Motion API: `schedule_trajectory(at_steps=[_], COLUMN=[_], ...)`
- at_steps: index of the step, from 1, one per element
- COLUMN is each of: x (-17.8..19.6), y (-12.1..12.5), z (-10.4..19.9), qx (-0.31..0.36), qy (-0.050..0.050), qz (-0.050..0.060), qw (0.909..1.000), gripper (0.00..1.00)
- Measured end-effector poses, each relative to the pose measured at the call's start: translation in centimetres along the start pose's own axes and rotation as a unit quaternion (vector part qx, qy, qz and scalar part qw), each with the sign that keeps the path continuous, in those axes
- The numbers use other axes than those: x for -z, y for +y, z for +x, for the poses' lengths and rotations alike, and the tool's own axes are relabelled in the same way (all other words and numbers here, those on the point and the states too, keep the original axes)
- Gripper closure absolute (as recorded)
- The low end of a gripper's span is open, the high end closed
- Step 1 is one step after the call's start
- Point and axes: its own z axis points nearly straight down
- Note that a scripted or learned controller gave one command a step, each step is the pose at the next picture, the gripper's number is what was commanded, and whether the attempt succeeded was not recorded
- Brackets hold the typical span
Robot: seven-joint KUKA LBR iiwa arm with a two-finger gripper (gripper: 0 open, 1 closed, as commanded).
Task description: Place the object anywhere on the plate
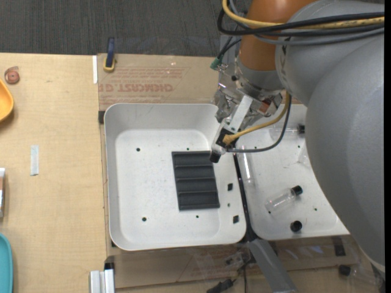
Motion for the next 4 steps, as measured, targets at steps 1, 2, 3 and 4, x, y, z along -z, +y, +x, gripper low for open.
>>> schedule_trajectory(at_steps=[1, 2, 3, 4], x=[-1.5, 3.8, 1.1, 0.1], y=[-8.8, -7.7, -5.2, -5.7], z=[1.4, 1.5, 5.3, 9.7], qx=[0.072, 0.224, 0.417, 0.536], qy=[0.0, 0.0, 0.001, 0.001], qz=[0.001, 0.0, -0.001, -0.002], qw=[0.9974, 0.9745, 0.9088, 0.8441], gripper=[1.0, 1.0, 1.0, 1.0])
